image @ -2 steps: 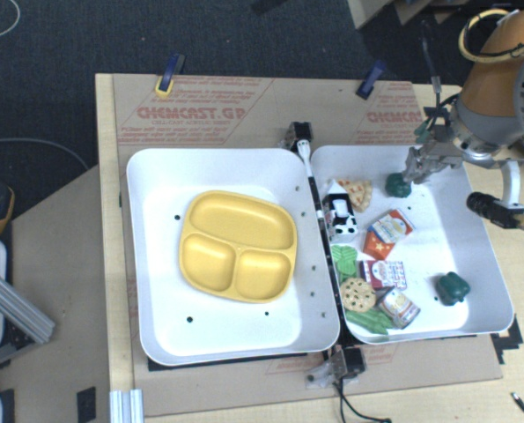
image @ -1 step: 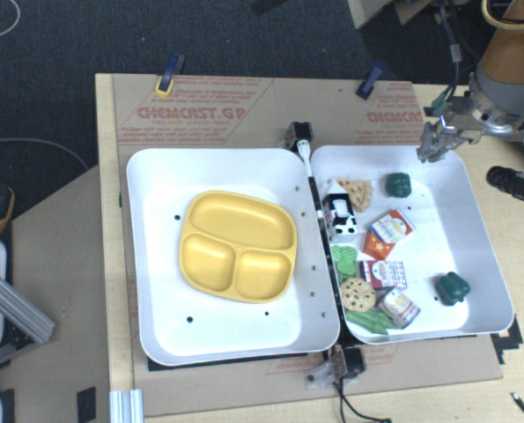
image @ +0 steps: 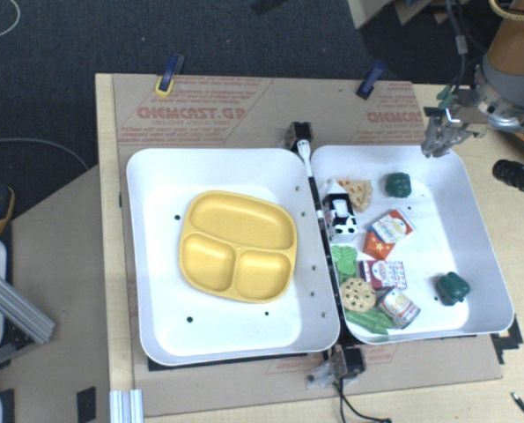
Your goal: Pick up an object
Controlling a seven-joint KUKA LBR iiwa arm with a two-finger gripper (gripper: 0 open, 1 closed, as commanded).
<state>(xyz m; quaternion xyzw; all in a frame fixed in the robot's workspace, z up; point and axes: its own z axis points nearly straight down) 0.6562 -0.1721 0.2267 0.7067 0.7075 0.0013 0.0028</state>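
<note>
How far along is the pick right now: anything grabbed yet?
Done: nothing lifted; the yellow tray sits in the left bin, and the toys, such as the green piece, lie in the right bin. In hand: the gripper hangs over that bin's far edge, carrying nothing. Left: descend, grasp, lift.

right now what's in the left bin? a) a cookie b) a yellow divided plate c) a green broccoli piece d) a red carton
b: the yellow divided plate lies alone in the left bin, while the toy foods sit in the right bin.
</note>
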